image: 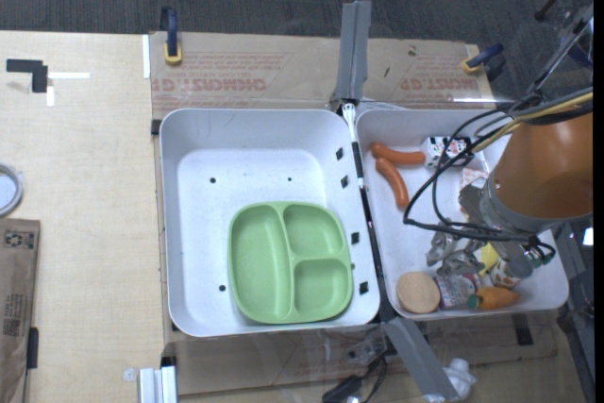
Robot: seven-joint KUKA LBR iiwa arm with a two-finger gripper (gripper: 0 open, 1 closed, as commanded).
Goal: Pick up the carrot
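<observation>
The carrot [497, 298], small and orange, lies in the near right corner of the right bin [377, 231], beside a pile of small items. My gripper [451, 256] reaches down into this bin, just left of and slightly behind the carrot, over a crumpled silvery packet [456, 286]. The grey wrist and the orange band [555, 167] of the arm hide the bin's right part. I see nothing lifted off the bin floor.
Two orange-red sausage shapes [394, 175] lie at the back left of the right bin, and a round tan disc [418, 293] sits at its front. The left bin [189, 203] holds a green divided plate [290, 261]. Black cables [444, 175] loop off the wrist.
</observation>
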